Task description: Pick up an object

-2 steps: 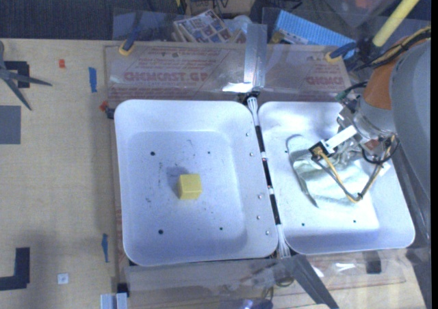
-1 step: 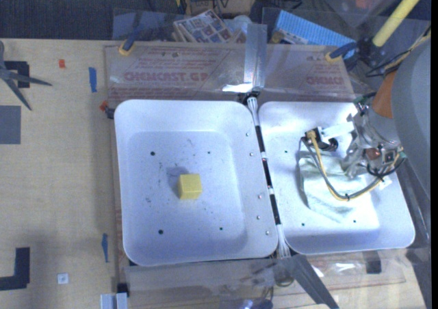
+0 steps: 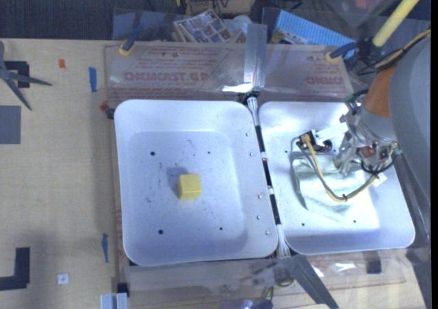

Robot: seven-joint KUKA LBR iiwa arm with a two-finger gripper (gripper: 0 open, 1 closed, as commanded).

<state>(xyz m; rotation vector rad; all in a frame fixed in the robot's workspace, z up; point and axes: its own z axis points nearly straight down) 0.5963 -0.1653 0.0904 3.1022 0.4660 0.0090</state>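
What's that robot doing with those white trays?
A grey robot arm reaches in from the right, with its gripper down over the right bin. Its job is to pick something up. A little yellow block sits alone in the left bin, far from the gripper, and nothing is touching it.

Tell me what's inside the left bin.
The left bin holds one yellow block near its middle, plus dark specks on the floor. Nothing covers its floor.
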